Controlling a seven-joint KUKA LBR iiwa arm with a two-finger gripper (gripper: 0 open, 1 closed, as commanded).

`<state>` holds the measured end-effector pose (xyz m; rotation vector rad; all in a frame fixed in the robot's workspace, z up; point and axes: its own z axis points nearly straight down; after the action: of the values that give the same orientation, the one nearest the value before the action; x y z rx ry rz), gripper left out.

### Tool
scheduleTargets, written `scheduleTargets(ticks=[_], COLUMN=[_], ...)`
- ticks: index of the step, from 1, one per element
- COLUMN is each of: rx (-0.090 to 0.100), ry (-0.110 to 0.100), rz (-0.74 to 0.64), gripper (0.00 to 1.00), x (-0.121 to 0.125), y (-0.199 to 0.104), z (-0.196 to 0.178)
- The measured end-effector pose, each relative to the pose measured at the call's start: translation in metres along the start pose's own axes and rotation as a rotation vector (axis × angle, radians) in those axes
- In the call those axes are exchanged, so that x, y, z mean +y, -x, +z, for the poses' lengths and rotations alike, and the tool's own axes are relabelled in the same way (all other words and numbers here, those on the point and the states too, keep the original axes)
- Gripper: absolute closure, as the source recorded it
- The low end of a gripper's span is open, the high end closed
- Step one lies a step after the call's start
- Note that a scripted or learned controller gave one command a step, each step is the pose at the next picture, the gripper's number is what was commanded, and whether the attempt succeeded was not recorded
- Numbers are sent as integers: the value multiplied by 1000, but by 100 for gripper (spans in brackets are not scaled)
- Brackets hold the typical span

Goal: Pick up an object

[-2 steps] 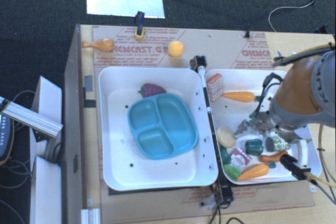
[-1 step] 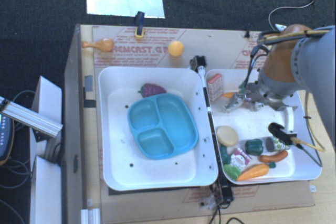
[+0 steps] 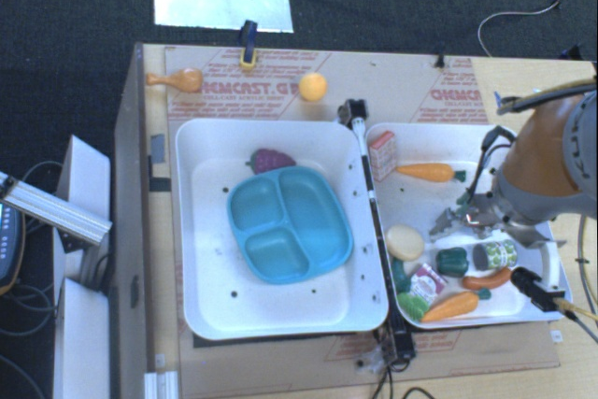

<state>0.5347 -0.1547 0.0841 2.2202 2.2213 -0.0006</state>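
Observation:
My gripper hangs over the middle of the right bin, with the grey and orange arm behind it to the right. Just below it lie a dark green object and a small can. A round cream item sits to its left. Above it lies a carrot, beside a small red and white carton. Nothing shows in the gripper's grasp.
Along the right bin's front lie a red sausage, a second carrot and a pink packet. The left bin holds a blue divided plate and a purple item. An orange ball rests on the bench behind.

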Motion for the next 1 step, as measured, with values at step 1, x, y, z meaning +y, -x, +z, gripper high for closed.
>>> scheduleTargets(ticks=[1], rx=[1], ry=[0], rz=[0], gripper=[0], x=[-34], y=[-14], z=[-5])
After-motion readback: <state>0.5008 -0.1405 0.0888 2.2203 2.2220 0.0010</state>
